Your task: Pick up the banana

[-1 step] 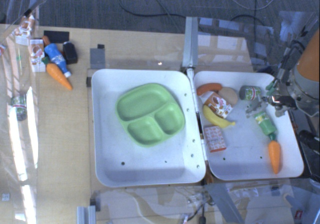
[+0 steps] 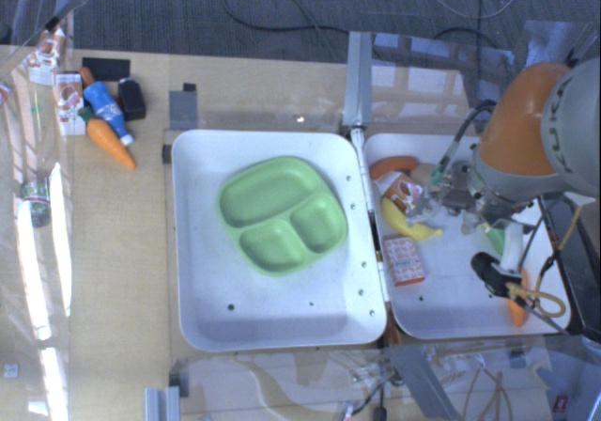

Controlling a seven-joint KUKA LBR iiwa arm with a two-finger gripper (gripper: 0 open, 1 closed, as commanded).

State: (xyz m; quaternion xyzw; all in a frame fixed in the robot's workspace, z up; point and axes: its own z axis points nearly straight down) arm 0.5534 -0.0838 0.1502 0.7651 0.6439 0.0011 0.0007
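Note:
The banana is small and yellow and lies in the right bin, close to that bin's left wall. My gripper hangs low over the right bin, just right of and slightly behind the banana. The arm's grey wrist and orange band sit behind it to the right. Nothing of the banana appears lifted; it rests on the bin floor.
Around the banana in the right bin are an orange-red sausage, a brown snack packet, a red-and-white box and a green item. The left bin bears a green divided plate. A toy carrot and a blue bottle lie on the bench at far left.

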